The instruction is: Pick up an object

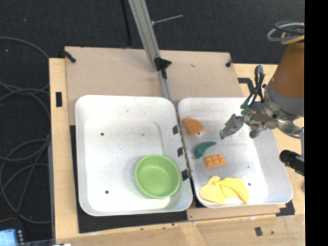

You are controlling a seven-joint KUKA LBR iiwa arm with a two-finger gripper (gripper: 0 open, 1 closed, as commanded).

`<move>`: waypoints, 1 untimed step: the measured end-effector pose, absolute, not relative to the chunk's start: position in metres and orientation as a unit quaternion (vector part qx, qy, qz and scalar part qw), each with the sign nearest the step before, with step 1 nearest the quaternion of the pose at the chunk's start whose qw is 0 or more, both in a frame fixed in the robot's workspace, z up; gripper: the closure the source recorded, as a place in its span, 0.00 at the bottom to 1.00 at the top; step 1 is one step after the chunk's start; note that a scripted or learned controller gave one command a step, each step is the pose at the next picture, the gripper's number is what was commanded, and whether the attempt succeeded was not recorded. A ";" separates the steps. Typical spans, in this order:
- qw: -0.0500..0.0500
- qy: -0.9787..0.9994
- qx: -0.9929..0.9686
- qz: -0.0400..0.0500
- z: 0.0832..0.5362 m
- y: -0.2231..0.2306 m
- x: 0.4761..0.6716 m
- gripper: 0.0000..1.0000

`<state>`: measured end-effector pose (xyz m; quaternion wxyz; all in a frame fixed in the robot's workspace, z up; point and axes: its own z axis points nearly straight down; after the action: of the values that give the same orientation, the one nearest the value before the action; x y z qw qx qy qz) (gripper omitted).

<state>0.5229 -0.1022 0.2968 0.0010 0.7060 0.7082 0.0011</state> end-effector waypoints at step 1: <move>0.001 0.708 0.707 0.001 0.297 -0.102 0.523 0.00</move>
<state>0.5229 -0.1023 0.2968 0.0009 0.7066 0.7076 0.0011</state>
